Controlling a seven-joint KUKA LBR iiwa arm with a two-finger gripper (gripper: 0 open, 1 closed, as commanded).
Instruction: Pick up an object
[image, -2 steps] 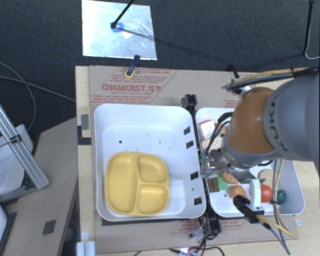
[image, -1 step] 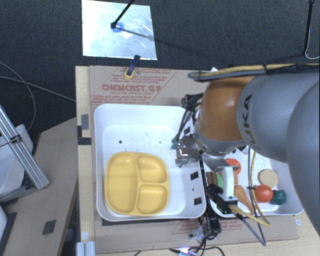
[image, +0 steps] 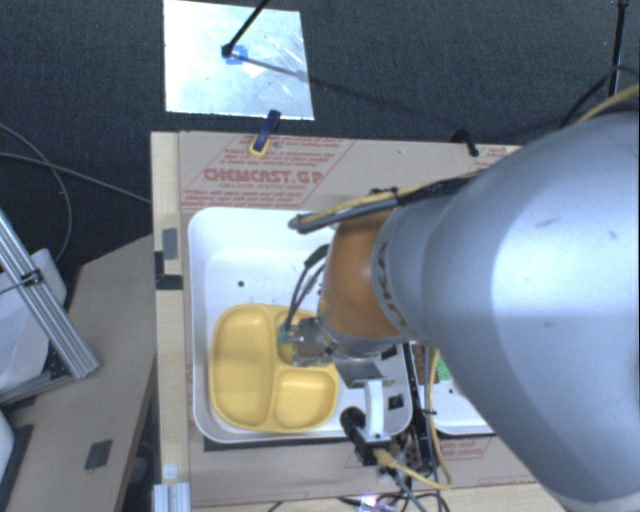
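**A:** Reaching down into the left bin (image: 215, 250), arm (image: 520, 290) low over it. Status on the pick?

**B:** Not done, as far as I can judge. The hand (image: 318, 345) sits at the right edge of the yellow tray (image: 262, 372), about over the divider between its compartments. The wrist and its orange band (image: 355, 285) cover it, so I cannot tell how far open the hand is, or whether it has hold of anything.

**A:** Tray lifted at all?

**B:** Looks flat on the bin floor, lower half of the bin, left of and below the hand. No sign of it being raised. I'd call it approach or grasp stage; closing, lift and carry are all left.

**A:** Other candidates?

**B:** A small dark speck (image: 241, 285) on the bin floor up and left of the hand, too small to identify. The second bin (image: 460, 415) is to the right, mostly under the arm.

**A:** Obstructions?

**B:** Cable bundle (image: 400, 465) hanging just below the hand, near the bin's front wall. The tray is wide and shallow, so I'd guess only a rim or divider pinch works. Bin walls close on the near side. Cardboard sheet (image: 265, 172) under the bins on the desk (image: 110, 300), a foil square (image: 238, 58) well beyond; neither interferes.
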